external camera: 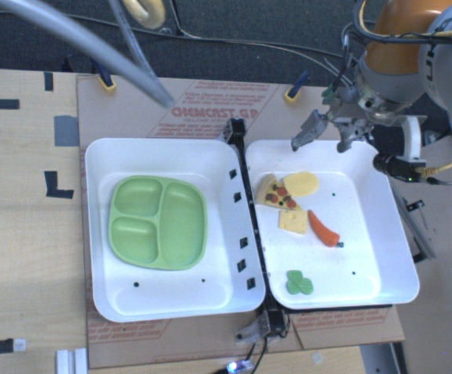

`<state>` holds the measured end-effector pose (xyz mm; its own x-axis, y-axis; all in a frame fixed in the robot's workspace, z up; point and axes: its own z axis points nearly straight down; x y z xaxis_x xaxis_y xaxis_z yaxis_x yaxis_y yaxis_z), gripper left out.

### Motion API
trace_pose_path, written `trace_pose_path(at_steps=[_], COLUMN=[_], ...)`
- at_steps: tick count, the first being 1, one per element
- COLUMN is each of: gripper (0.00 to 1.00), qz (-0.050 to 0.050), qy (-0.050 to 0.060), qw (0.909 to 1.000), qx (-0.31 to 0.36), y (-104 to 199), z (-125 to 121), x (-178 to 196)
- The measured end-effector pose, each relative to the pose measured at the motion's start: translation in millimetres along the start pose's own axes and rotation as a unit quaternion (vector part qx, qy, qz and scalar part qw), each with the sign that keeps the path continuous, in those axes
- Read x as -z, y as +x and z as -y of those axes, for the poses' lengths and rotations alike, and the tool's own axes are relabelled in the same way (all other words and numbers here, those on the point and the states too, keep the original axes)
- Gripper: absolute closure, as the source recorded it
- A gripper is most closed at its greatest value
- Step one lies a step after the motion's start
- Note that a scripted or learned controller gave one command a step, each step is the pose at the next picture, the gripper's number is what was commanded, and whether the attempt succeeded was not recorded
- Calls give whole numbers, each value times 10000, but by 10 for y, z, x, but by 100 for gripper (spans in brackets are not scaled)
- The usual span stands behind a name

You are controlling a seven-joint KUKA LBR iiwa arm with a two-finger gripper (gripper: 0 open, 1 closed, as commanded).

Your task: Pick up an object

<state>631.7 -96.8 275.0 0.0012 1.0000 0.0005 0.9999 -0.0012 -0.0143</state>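
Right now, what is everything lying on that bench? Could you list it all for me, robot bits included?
Bins: two, white, side by side; left bin, right bin.
Divided plate: one, light green, in the left bin.
Pizza slice: one, tan with red spots, upper left of the right bin.
Yellow oval piece: one, yellow, touching the pizza slice.
Cheese wedge: one, pale yellow, below the pizza slice.
Carrot: one, orange, right of the cheese wedge.
Green leafy piece: one, green, near the right bin's front.
Arm: one, grey and orange, at right.
Gripper: one, open, over the right bin's far rim.
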Motion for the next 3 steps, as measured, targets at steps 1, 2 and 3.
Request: trace_pose_path(at_steps=[1,2,3], gripper=[0,0,0], qz=[5,9,10], qy=[-63,-41,-53], qw=[10000,10000,10000], qx=[12,5,12], y=[2,-89,-55], z=[-15,19,27], x=[82,-494,-926])
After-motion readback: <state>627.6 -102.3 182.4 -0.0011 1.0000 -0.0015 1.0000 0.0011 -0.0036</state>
